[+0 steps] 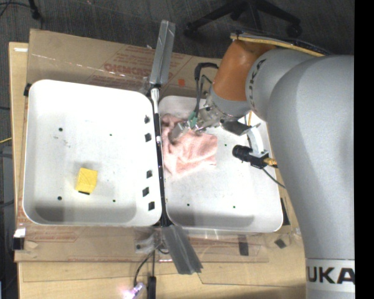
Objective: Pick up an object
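Arm over the pink cloth

The gripper [188,125] is seen low at the pink cloth [190,149] (crumpled, in the right bin [237,210]); its jaw state cannot be told. A yellow block [86,180] is seen in the left bin [81,104].

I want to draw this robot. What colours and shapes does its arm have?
The arm is big, round and smooth grey, with an orange band near the wrist. Black letters "UKA" show low on it. The gripper is small and metallic, with thin black cables beside it.
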